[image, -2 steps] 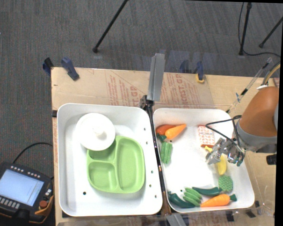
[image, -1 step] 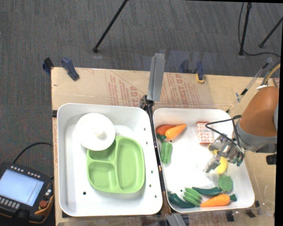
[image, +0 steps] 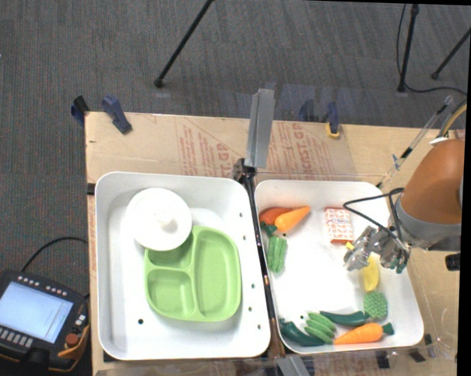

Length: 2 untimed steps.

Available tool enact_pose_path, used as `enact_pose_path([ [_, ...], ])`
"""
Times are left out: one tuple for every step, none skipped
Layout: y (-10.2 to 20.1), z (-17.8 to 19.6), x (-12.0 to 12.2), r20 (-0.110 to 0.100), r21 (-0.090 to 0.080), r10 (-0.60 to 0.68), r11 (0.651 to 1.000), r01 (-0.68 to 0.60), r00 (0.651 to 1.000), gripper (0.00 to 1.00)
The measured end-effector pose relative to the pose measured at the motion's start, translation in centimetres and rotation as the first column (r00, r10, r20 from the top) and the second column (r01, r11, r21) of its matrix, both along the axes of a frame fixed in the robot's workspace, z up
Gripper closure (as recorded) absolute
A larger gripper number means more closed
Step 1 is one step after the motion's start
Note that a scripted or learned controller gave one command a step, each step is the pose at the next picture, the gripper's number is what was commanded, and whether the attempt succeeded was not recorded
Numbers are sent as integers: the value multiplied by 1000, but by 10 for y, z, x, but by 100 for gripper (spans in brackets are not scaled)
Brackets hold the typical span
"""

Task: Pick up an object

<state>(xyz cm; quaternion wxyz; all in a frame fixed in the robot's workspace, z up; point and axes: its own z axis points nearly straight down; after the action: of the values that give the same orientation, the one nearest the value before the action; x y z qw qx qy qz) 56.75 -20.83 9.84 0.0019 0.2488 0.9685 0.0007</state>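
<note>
1. A cardboard-covered bench [image: 183,146] stands on grey carpet [image: 86,44], with tripod legs [image: 183,41] behind.
2. The 2 white bins [image: 106,294] sit side by side.
3. The gripper [image: 375,252] hovers near the right bin's right edge, directly over a yellow toy [image: 369,277]; its opening cannot be told.

Divided tray [image: 200,279] in left bin [image: 108,256], lid [image: 158,218] overlapping tray's rear-left corner.
</note>
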Motion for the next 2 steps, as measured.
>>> enact_pose_path([
  [83, 101, 26, 7, -2, 153, 988, -153, 988, 100],
  [116, 204, 64, 10, -4, 203, 979, -203, 979, 100],
])
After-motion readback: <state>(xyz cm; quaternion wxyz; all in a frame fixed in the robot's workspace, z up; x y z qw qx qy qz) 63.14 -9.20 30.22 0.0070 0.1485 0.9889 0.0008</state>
